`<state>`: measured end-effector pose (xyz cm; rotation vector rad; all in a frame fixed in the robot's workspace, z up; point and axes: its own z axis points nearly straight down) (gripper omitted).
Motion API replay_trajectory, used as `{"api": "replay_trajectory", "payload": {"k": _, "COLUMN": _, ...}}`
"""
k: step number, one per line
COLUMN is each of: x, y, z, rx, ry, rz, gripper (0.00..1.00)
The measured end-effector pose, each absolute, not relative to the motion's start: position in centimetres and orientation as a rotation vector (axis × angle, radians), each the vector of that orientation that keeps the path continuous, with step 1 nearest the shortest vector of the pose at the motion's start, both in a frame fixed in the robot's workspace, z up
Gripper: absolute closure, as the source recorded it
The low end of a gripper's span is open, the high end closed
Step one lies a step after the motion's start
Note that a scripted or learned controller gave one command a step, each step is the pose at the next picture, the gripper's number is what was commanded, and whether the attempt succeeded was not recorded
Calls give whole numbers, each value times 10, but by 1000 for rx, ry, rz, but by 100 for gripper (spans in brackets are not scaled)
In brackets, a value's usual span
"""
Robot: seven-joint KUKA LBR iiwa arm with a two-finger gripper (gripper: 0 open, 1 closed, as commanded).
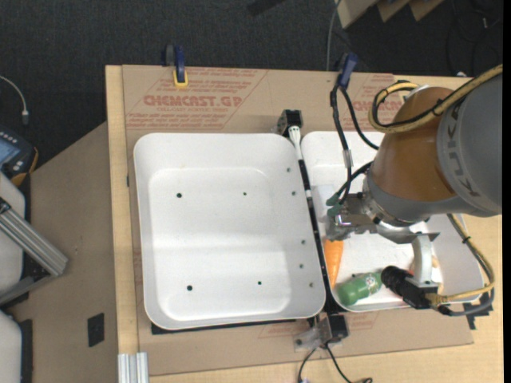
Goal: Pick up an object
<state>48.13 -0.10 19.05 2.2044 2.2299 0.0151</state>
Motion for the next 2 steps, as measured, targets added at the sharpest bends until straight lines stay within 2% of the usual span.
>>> {"api": "replay_trajectory", "payload": {"k": 1, "x": 481, "y": 21, "z": 315, "rx": 2208, "ry": 2222, "rz": 19, "gripper": 100}}
{"api": "replay_trajectory", "payload": {"k": 2, "x": 513, "y": 105, "z": 177, "rx": 2217, "ry": 2235, "rz": -6, "gripper": 100}}
